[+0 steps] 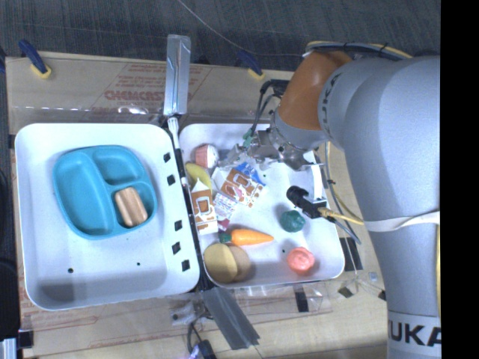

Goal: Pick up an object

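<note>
Just left of the claw [258, 149], whose grip state I cannot tell, lies a snack packet [241, 186]

Two white bins: left bin [45, 275], right bin [329, 249].

Left bin: one blue divided tray [82, 193]; one bread roll [130, 206].

Right bin: one carrot [251, 237], one potato [227, 262], one banana [197, 175], two printed packets [241, 186] [203, 209], one green item [293, 220], one red item [301, 259], one pink item [205, 155].
</note>
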Controlling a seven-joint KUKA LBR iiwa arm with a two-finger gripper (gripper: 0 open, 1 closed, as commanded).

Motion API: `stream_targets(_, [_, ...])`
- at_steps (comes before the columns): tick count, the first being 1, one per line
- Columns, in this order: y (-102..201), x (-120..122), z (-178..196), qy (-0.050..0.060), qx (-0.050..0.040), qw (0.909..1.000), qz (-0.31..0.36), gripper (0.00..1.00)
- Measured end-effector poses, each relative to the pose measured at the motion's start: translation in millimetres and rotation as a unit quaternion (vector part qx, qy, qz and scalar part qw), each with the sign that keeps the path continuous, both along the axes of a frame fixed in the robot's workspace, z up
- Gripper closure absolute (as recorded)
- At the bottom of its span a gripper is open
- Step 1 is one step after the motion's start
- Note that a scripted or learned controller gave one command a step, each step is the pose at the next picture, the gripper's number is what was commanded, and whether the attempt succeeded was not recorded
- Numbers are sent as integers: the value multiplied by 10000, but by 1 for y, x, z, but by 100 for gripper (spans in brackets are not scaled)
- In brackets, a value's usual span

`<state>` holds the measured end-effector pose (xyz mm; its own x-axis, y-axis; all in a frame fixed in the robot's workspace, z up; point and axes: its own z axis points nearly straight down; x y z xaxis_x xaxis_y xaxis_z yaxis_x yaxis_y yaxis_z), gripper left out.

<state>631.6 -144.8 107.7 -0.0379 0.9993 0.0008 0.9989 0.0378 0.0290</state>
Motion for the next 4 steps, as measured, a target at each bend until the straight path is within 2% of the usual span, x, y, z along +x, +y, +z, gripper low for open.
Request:
stream_targets(1, [-2,-2,0,7,-14,9988,493,0])
stream_targets(2, [-2,-11,0,-22,-34,9989,460,0])
stream_targets(3, [-5,-4,0,-3,-22,9976,692,0])
stream_targets(4, [-2,-8,0,-6,-60,9975,706,0])
